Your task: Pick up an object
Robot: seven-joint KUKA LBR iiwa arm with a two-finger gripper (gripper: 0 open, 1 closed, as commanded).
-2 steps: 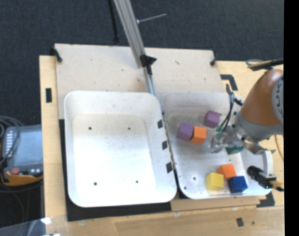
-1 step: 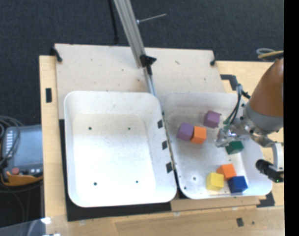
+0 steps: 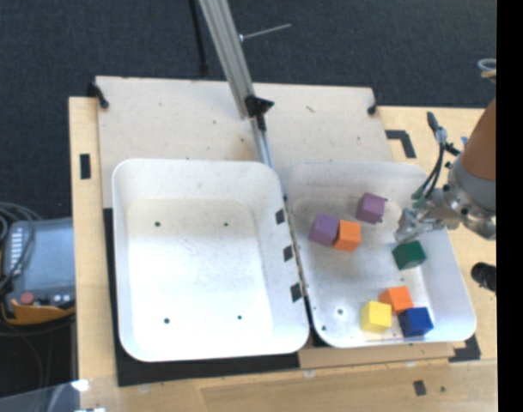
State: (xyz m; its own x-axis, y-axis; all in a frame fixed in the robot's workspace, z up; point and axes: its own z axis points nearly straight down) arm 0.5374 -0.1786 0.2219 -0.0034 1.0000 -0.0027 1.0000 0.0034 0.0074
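Over the right bin, the gripper is seen poised just above a green cube; whether it is spread or pressed together cannot be told. Two purple cubes and an orange cube are scattered left of it, while yellow, orange and blue cubes are clustered near the front rim.

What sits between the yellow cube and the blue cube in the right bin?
The camera view shows an orange cube between the yellow cube and blue cube, set slightly farther back.
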